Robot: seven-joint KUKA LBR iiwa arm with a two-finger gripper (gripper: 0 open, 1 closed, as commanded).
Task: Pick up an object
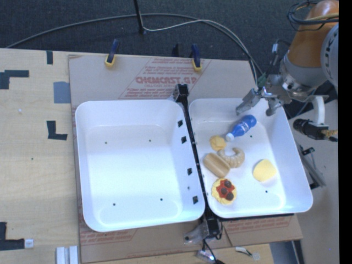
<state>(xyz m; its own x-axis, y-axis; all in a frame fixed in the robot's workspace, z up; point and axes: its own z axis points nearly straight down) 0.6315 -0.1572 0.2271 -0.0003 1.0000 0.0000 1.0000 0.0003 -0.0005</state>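
Jaws: I read them as spread apart, holding nothing.
Gripper (257, 104): above the blue bottle (242, 127).
Progress: nothing lifted; grasp probably still ahead.

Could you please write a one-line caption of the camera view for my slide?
Open hand poised above a blue bottle in the right bin, which also holds four toy food items.

A robotics lab was indicated. Left of the gripper (258, 104), two white bins (132, 114) were set on a cardboard sheet (159, 81) fixed by clamps (111, 54). Tape marks (54, 130) and cables (192, 23) were seen further left.
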